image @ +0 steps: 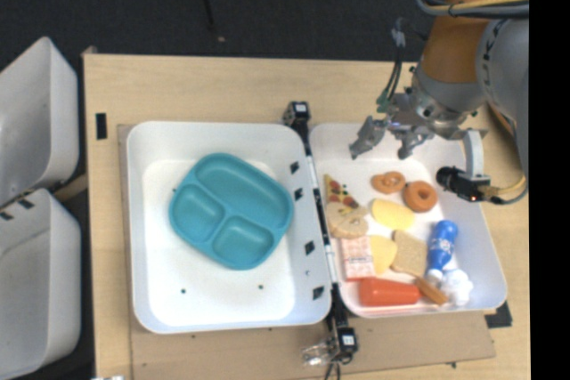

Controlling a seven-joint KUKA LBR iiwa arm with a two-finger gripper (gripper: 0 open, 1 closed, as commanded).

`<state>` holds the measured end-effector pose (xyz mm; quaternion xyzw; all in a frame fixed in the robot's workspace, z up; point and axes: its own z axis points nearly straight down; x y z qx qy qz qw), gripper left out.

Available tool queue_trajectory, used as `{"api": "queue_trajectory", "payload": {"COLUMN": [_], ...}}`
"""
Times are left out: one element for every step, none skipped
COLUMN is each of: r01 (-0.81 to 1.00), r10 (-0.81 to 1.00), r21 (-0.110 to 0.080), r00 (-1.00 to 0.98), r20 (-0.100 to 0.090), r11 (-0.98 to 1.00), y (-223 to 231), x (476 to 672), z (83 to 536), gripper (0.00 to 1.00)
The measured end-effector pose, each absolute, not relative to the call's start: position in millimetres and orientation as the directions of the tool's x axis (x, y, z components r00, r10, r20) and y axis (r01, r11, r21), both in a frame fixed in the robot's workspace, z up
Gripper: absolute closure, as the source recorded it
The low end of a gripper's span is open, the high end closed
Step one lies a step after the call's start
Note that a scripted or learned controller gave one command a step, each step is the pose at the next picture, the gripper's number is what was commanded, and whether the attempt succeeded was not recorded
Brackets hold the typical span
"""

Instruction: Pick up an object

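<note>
On the wooden table [107, 218], the left shallow white bin [151, 298] carries only a teal plastic 3-compartment tray [232, 209]. Right of that tray, the right shallow white bin [485, 267] has every candidate lying loose: 2 brown toy doughnuts [405, 189], a red block [387, 291], a blue-and-white bottle [442, 246]. Farthest right of the tray, above the doughnuts, the grey 2-finger gripper [390, 142] hangs with fingers spread, pinching nothing. I judge nothing is picked yet; descent, grasp and lift all remain.
</note>
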<state>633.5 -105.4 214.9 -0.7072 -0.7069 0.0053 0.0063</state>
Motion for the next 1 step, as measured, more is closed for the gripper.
{"api": "queue_trajectory", "payload": {"r01": [1.0], "r10": [1.0], "r21": [-0.004], "r00": [-0.001], "r20": [0.001], "r11": [0.001], "y": [-105.2], "x": [635.8], "z": [222.2], "gripper": [0.0]}}
